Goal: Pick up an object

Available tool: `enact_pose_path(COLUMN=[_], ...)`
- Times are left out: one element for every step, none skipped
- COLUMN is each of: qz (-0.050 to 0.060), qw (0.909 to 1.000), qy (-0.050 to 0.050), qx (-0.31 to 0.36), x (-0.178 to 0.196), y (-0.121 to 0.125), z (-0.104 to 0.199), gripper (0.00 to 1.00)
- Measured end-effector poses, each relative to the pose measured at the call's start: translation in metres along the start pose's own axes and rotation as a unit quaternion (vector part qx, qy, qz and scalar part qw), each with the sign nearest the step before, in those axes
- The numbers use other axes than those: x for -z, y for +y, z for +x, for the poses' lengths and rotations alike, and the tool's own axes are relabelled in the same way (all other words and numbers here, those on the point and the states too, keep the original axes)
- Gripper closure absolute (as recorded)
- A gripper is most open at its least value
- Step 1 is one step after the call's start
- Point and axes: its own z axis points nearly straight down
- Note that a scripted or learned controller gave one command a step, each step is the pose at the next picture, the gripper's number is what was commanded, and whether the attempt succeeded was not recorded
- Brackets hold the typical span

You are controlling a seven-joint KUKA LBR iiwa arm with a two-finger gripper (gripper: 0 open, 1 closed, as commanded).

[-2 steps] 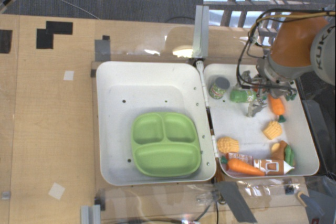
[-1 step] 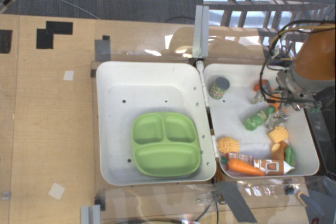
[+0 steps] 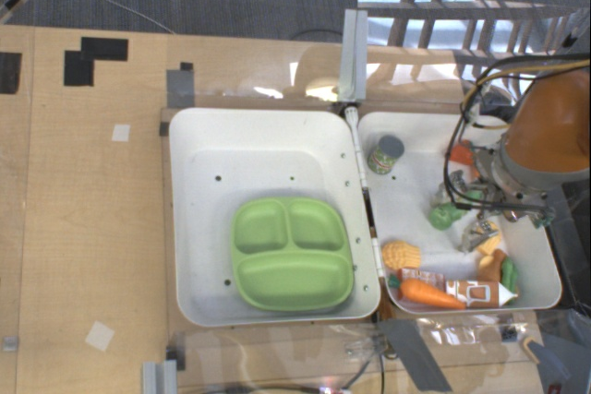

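A light green divided plastic plate (image 3: 292,254) lies in the white left bin (image 3: 199,198). In the white right bin (image 3: 416,134), a grey-lidded green can (image 3: 384,153) sits at eleven o'clock and an orange carrot (image 3: 427,292) at six. The arm's orange band (image 3: 554,120) shows at three o'clock, above pale wooden bench (image 3: 83,244).

Arm (image 3: 545,129): broad rounded orange band, glossy, soft highlight on upper curve. Below band, grey metal wrist ring (image 3: 517,175), lighter rim along edge. Black cables (image 3: 454,163) loop from upper side of band down past wrist, several strands bundled, one thin yellowish strand at top. Gripper (image 3: 480,231): small metallic parts, silver-grey, dark fittings; finer detail too blurred to tell.
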Motion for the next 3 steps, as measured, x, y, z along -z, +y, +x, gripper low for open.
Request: enact_pose_path(qz=[-0.001, 0.000, 0.000], qw=[0.9991, 0.9993, 0.9982], qy=[0.000, 0.001, 0.000], qx=[-0.043, -0.038, -0.060], x=[-0.002, -0.001, -0.002], y=[-0.013, -0.019, -0.050], z=[-0.070, -0.010, -0.077], gripper=[0.00, 0.00, 0.00])
